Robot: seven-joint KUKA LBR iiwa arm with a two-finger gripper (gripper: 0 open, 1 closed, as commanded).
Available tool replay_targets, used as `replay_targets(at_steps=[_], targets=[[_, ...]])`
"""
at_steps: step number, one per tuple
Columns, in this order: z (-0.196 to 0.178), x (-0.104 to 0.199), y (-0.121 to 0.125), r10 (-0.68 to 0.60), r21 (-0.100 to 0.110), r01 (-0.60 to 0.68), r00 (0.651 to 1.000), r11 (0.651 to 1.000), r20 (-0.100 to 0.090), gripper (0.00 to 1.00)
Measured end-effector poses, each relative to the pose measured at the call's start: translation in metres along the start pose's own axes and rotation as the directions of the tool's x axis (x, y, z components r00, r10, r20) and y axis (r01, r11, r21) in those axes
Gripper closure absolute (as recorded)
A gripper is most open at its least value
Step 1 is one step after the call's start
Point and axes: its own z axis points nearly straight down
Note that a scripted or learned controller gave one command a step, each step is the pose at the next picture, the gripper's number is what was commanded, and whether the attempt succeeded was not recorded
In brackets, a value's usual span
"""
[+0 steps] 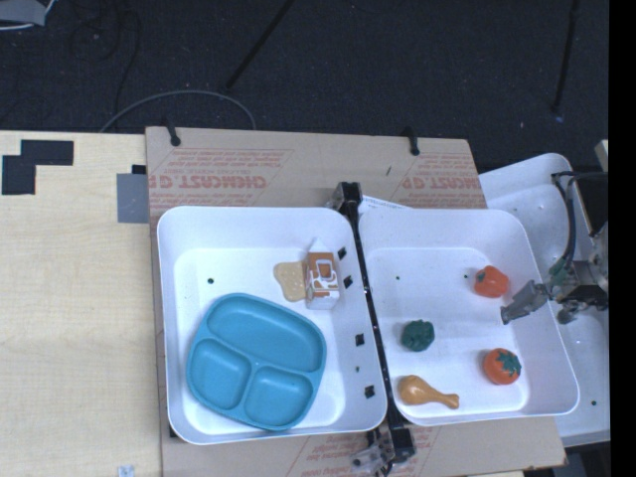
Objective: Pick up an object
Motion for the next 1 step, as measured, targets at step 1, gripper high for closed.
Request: replay_targets(at_steps=[1], targets=[[-0.0062, 0.0003, 0.0023, -0.003, -0.011, 0.003, 1.000, 1.000, 0.003, 0.00]])
